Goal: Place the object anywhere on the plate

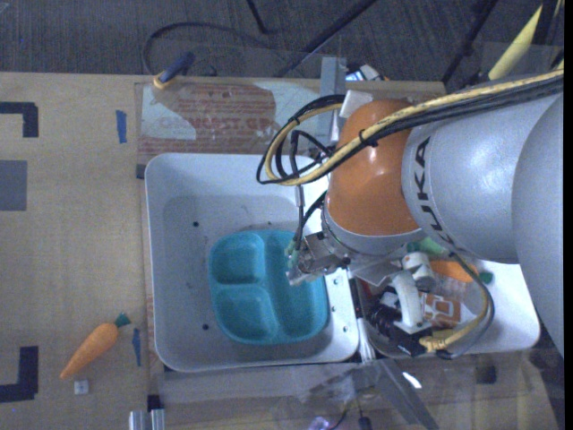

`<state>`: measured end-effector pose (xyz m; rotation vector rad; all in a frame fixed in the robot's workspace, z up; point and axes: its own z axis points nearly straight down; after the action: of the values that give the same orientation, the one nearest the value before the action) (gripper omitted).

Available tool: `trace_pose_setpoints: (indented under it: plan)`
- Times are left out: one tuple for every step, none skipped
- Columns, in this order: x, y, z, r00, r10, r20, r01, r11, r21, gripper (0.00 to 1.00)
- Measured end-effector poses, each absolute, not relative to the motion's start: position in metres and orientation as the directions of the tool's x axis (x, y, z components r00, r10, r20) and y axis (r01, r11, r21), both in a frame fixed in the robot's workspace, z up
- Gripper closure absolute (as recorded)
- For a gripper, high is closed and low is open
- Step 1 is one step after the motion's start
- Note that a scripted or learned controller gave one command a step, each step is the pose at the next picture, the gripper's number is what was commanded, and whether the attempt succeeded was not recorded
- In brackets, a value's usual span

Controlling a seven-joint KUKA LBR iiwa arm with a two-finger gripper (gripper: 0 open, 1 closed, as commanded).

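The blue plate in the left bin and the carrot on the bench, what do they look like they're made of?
The blue plate looks like moulded plastic: one even teal colour, rounded compartment walls, a dull sheen. The carrot seems a plastic or rubber toy, uniformly orange with a small green top; at this size I can't tell which.

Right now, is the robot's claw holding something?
Gripper: cannot be told; it hangs over the right edge of the blue plate.
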<state>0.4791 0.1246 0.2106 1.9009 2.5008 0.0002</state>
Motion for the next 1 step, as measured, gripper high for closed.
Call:
trace_pose_setpoints:
  plan:
    - [0.4797,0.1221,0.2234,-0.425,0.905,-0.001,0.905,0.425,0.003,1.00]
